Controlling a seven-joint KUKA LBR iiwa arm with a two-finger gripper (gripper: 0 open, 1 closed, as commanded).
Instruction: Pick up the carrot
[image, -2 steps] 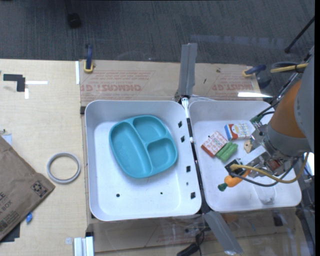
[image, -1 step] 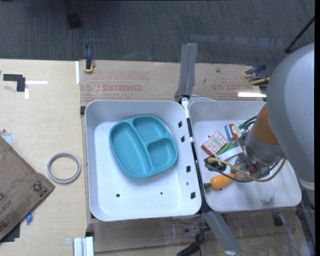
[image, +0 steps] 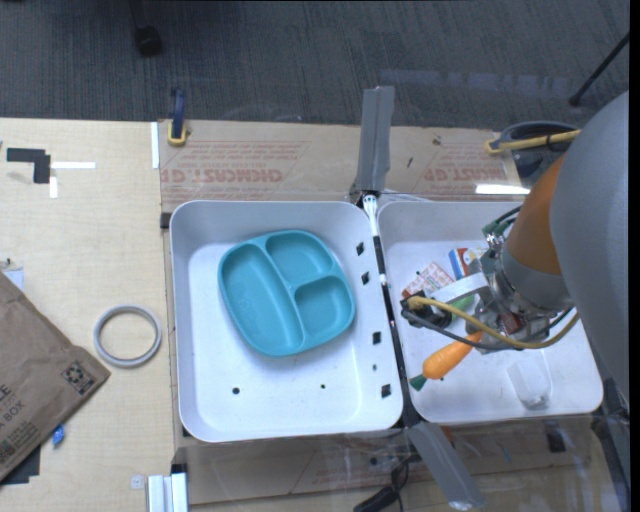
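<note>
- blue divided plate (image: 288, 292): the landmark. Three compartments, lies flat in the left bin (image: 200, 400), turned a bit off square.
- carrot (image: 447, 360): right of the plate, across the shared bin wall, in the right bin (image: 575, 400). It sits nearer the front edge than the plate, by that bin's front-left corner. Lies on the bin floor at a slant, green stub end towards the plate side, orange body angling up and away to the right.
- gripper (image: 492, 325): right of the plate, over the right bin, just behind the carrot's thick end. The wrist hides it, so I can't tell whether it is open or closed, or whether it touches the carrot.
- arm (image: 600, 200): grey, with an orange band (image: 540, 228). Comes in from the far right of the plate.
- printed packet (image: 440, 277): right of the plate, just past the bin wall, further back than the carrot, partly under the gripper. White with red and blue print.
- clear plastic item (image: 528, 384): far right of the plate, at the front of the right bin, beyond the carrot. Shape is hard to make out.
- tape ring (image: 127, 334): left of the plate, outside the left bin, flat on the bench (image: 80, 250).
- cardboard box (image: 35, 375): further left of the plate than the tape ring, cut off by the frame edge.
- cardboard sheet (image: 260, 165): behind the plate, past the bins, red print on it.
</note>
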